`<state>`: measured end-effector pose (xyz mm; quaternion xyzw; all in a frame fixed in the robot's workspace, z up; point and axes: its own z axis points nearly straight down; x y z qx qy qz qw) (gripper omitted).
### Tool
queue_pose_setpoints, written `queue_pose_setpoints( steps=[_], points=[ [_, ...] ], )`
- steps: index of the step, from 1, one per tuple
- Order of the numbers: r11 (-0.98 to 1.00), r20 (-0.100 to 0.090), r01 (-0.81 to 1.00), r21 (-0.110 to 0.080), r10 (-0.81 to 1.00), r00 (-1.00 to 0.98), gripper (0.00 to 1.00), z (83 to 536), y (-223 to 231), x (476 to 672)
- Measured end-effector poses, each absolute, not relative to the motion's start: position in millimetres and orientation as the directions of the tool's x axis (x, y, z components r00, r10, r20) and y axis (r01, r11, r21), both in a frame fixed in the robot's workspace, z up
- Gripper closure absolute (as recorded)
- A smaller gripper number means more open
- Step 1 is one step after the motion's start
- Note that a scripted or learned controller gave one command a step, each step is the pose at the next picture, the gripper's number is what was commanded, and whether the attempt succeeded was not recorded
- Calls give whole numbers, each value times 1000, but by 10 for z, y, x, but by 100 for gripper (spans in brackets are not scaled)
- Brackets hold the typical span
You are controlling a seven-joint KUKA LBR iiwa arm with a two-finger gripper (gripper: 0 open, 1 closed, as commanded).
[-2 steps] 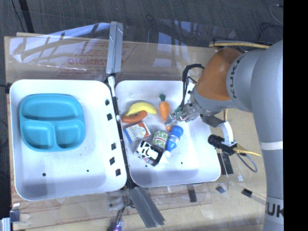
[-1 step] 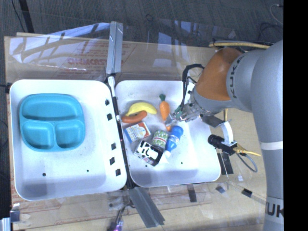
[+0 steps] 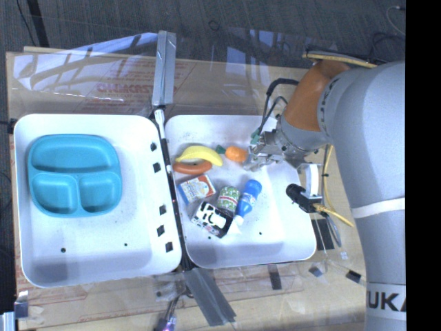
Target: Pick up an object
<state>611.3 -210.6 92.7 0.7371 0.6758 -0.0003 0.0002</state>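
Wooden bench under clear sheeting, dark carpet floor beyond, two white bins, left bin holding blue tray, right bin cluttered, gripper near orange, grip state unclear

dark floor, perhaps carpet; pale wooden bench.

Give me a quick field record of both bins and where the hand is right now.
left bin: holds a blue divided tray
right bin: holds the loose items, clustered toward its left half
items: banana, hot dog, small orange fruit, blue bottle, green can, black-and-white pack, small red-and-white carton
hand: over the right bin's upper part, just right of the small orange fruit
hold: nothing visibly between the fingers
arm: enters from the right
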Motion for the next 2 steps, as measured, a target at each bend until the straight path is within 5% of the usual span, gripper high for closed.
queue_pose_setpoints(
  steps=[2],
  points=[
    [127, 2, 992, -2, 992, -127, 0, 916, -1872, 4920]
  ],
)
